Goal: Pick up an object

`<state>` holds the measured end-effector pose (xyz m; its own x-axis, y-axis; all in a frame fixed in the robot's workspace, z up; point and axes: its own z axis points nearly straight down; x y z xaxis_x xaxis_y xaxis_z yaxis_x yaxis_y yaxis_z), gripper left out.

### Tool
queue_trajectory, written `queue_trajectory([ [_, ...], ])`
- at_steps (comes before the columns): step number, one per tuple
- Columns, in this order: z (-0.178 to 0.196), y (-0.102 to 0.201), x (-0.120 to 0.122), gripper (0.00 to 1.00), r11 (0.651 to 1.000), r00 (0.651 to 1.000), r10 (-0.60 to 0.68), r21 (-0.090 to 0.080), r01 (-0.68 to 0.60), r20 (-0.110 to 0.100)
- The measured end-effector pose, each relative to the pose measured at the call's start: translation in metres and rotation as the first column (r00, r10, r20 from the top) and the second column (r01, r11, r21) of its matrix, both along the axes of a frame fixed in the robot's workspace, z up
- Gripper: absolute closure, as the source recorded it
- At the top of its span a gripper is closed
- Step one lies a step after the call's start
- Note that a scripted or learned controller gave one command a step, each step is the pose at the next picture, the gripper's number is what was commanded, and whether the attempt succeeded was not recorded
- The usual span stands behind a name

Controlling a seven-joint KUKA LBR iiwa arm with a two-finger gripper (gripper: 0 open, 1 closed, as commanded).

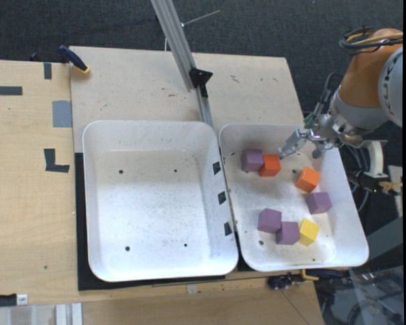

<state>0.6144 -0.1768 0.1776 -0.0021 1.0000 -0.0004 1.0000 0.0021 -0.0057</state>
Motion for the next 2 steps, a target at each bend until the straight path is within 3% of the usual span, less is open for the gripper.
queue_trajectory([
  [1, -0.059, 0.002, 0.000, 0.00, 1.000, 1.000, -0.001, 0.001, 0.001, 0.009],
  [2, -0.045, 0.002, 0.002, 1.00, 1.000, 1.000, 0.001, -0.002, -0.001, 0.016],
])
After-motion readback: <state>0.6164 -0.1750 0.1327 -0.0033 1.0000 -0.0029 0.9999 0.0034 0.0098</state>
